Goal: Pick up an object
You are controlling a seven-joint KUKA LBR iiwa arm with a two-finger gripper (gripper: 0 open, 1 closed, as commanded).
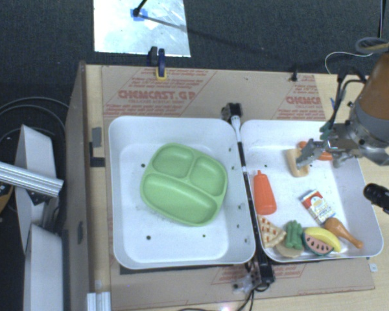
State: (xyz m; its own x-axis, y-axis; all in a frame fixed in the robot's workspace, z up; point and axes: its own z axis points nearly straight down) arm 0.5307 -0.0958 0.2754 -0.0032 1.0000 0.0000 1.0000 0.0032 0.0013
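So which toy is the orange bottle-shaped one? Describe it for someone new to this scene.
Look in the right-hand shallow white bin, along its left wall next to the divider. The orange bottle-shaped plastic toy lies there lengthwise, above the pizza slice toy. It is the plain, one-coloured piece with a narrow neck.

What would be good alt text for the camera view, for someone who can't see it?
A grey robot arm's gripper hovers over the right white bin, beside a tan toy, with an orange bottle, a small carton and toy foods nearby. The left white bin holds a green divided plate.
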